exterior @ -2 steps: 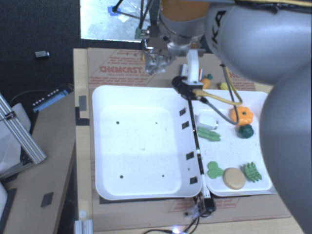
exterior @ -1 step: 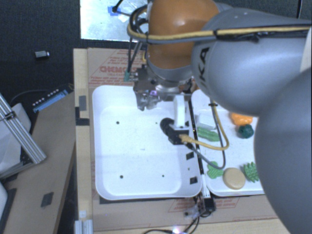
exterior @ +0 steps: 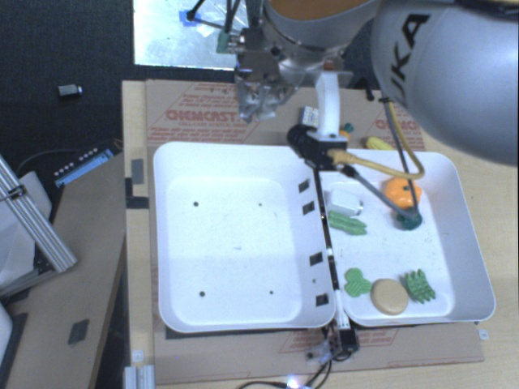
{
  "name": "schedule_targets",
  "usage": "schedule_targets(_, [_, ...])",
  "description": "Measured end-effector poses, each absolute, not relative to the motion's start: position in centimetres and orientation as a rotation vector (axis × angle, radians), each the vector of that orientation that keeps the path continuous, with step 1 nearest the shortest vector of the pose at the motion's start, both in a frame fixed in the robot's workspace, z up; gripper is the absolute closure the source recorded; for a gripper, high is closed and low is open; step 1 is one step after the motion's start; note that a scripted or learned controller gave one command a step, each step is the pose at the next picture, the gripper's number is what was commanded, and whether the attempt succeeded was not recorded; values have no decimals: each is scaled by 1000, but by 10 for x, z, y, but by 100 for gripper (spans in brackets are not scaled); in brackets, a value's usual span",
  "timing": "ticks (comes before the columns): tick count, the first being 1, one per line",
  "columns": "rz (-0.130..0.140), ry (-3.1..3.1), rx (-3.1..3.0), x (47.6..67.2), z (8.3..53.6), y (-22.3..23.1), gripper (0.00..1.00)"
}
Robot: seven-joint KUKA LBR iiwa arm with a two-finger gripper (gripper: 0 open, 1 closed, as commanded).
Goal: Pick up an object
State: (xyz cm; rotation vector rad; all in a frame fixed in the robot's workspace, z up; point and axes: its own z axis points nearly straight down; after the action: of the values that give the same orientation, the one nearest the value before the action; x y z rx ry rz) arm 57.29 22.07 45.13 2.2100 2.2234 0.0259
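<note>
My gripper (exterior: 261,97) hangs above the back edge of the left bin (exterior: 174,164), blurred, with no object visible in it. The objects lie in the right bin (exterior: 466,241). An orange round piece (exterior: 400,191) sits next to a teal piece (exterior: 408,220) at the back right. A white block (exterior: 345,200) and a green pod (exterior: 347,225) lie near the divider. At the front are a small green piece (exterior: 357,282), a tan round piece (exterior: 390,297) and a green leafy piece (exterior: 418,286).
A yellow item (exterior: 377,144) lies at the back rim of the right bin. A tan cable (exterior: 381,168) and a black clamp (exterior: 308,144) hang from the arm over the divider. Cardboard (exterior: 195,112) lies under both bins.
</note>
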Motion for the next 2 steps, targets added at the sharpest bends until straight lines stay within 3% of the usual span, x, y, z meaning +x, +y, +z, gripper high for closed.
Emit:
schedule_targets(1, [6,2220,2219,615,457,220,100])
schedule_targets(2, [4,2224,2216,650,462,227,100])
